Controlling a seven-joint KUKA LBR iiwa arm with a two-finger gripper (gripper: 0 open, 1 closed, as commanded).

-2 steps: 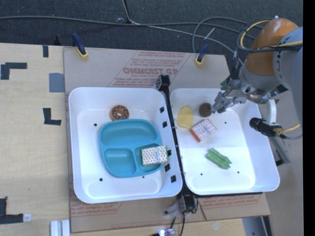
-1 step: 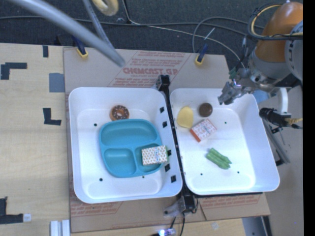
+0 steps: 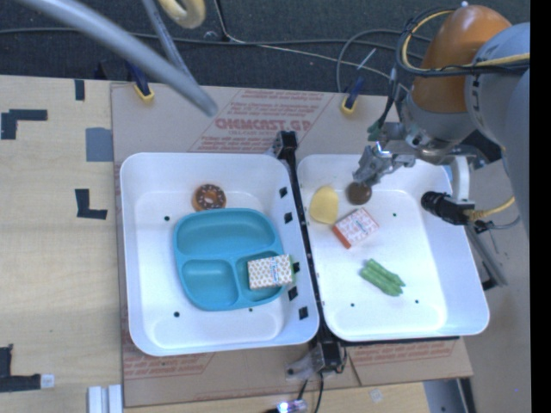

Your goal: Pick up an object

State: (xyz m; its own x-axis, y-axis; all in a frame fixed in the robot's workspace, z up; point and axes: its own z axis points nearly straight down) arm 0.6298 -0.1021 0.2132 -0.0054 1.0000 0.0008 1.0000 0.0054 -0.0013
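In the right bin lie a pale yellow rounded piece, a small brown round object, a red and white packet and a green bean pod. My gripper hangs over the back of this bin, just above and to the right of the brown object, its tips close to it. The left bin holds a blue divided tray with a patterned box in its right compartment, and a chocolate donut behind the tray.
A black divider runs between the two bins. Cables loop behind the right bin near the arm. A grey pole crosses the upper left. A black fitting on the arm sits over the right bin's right side.
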